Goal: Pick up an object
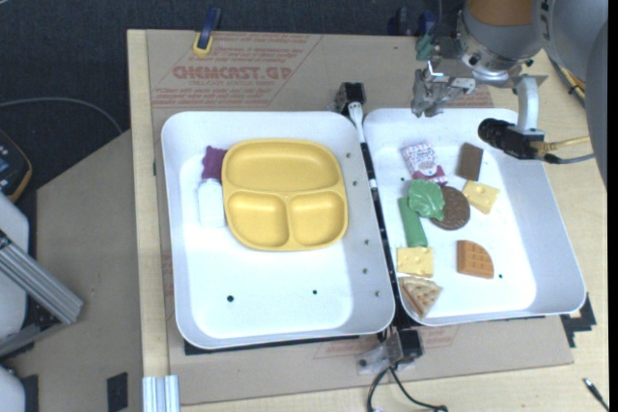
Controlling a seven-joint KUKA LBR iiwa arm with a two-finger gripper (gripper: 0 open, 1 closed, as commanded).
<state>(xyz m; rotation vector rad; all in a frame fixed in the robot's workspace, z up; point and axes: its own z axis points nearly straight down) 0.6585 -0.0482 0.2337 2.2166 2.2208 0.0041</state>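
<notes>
Stock for picking is held in the right bin, below and just left of the gripper, which hangs over that bin's far edge with nothing seen between its fingers, their spread not being clear. Counted there: one pink packet, one brown bar, one green piece, one round biscuit, two cheese blocks, one waffle, one cracker. All are judged light, stiff, small toys, best pinched across narrow sides; one yellow tray is lodged in the left bin.
</notes>
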